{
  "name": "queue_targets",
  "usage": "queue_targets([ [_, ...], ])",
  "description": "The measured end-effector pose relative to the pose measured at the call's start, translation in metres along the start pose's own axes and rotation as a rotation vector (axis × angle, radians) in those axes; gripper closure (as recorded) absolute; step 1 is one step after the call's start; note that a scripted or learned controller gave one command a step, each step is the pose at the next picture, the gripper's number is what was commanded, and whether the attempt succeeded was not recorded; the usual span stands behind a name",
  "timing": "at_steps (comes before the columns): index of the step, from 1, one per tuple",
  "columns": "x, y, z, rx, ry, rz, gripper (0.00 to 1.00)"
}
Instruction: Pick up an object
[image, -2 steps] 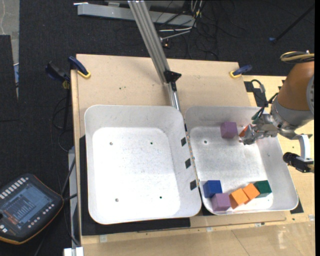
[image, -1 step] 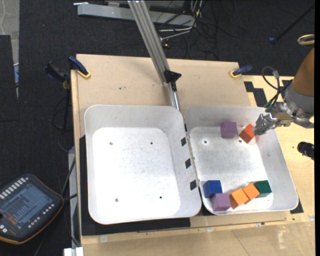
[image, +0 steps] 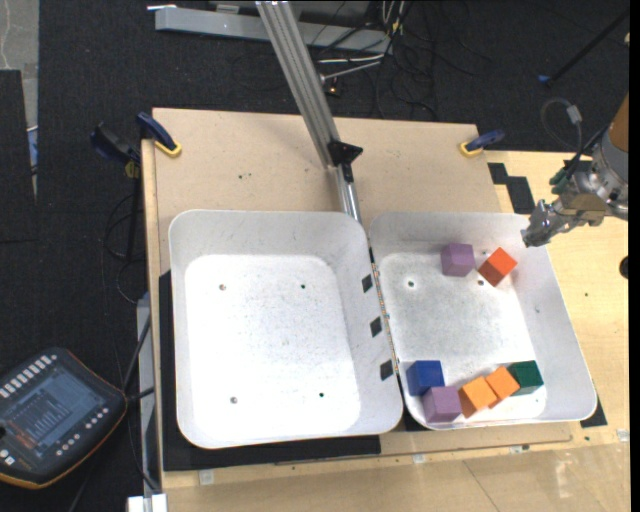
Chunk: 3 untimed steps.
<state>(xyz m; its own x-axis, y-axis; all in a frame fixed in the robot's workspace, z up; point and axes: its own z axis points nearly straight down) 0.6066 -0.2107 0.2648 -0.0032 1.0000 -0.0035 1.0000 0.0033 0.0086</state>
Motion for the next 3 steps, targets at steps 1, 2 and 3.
queue_targets([
  [1,0.000,0.001,-0.005,0.006,0.002,0.001,1.00],
  [2,0.045,-0.019,-0.002,0.009,0.005,-0.003,1.00],
  [3,0.095,-0.027,0.012,0.010,0.005,-0.004,1.00],
])
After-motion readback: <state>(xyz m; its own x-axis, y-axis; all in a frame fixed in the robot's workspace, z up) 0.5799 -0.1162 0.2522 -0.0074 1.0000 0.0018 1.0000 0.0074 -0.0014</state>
